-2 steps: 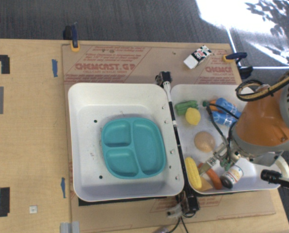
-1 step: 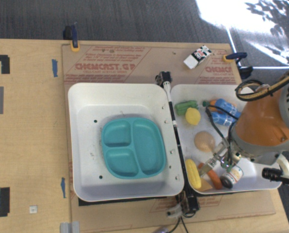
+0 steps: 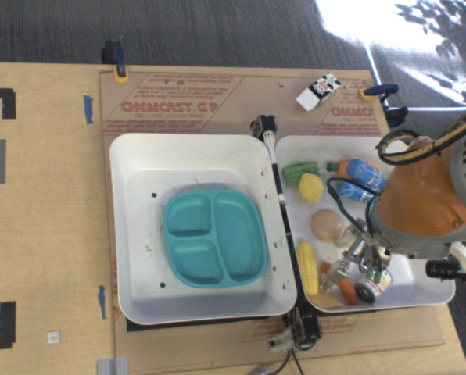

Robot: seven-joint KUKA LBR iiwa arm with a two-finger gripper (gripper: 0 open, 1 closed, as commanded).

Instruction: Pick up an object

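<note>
While I hang low over the near end of the right bin (image 3: 421, 291), my gripper (image 3: 356, 266) sits among crowded toys, and I cannot tell how wide it stands or whether it has anything. Corn (image 3: 306, 266) lies just left, an orange piece (image 3: 347, 291) just near, a tan shell (image 3: 327, 226) just beyond. Closing here, I judge, could pinch two at once or nudge one aside. The teal tray (image 3: 215, 237) rests in the left bin (image 3: 139, 170).
</note>
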